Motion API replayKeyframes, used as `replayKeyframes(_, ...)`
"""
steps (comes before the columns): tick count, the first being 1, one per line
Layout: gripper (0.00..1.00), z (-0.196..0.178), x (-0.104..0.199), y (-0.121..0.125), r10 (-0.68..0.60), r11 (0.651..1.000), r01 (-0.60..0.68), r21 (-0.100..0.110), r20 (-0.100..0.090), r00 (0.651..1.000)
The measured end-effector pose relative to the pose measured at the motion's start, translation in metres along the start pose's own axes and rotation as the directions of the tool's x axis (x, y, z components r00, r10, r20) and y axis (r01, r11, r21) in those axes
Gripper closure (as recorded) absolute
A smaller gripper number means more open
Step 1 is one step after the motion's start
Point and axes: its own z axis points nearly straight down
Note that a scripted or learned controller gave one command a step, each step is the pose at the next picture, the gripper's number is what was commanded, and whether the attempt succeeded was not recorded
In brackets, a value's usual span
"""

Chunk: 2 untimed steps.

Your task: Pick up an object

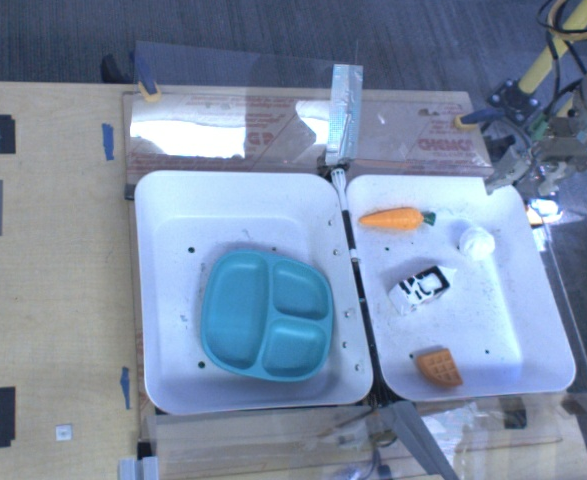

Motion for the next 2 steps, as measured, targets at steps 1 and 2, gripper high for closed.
replayKeyframes(1, 0.0, 0.122, 0.07, -0.015, -0.146, 0.989, 0.146, 0.006, -0.003, 0.989)
replayKeyframes(2, 0.0, 0.159, 0.098, -0.071, -0.231, 0.973, 0.231, -0.006, 0.002, 0.973)
